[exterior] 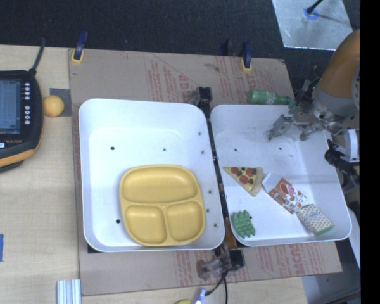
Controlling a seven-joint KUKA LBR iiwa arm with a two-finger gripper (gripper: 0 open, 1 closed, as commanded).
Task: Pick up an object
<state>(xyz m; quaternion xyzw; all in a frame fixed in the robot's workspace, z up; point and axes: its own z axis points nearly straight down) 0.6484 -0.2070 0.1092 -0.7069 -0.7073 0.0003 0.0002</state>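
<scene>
Here the claw [285,129] hangs open over the right bin [342,189], holding nothing, far from the pizza slice [246,177].

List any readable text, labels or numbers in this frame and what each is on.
None can be read.
Cardboard sheet: red printed lettering along its edges, too blurred to read.
Handheld pendant: lit screen and buttons, too small to read.
Snack packet: red and white print, illegible.
Small pouch: pattern only, no legible text.
</scene>
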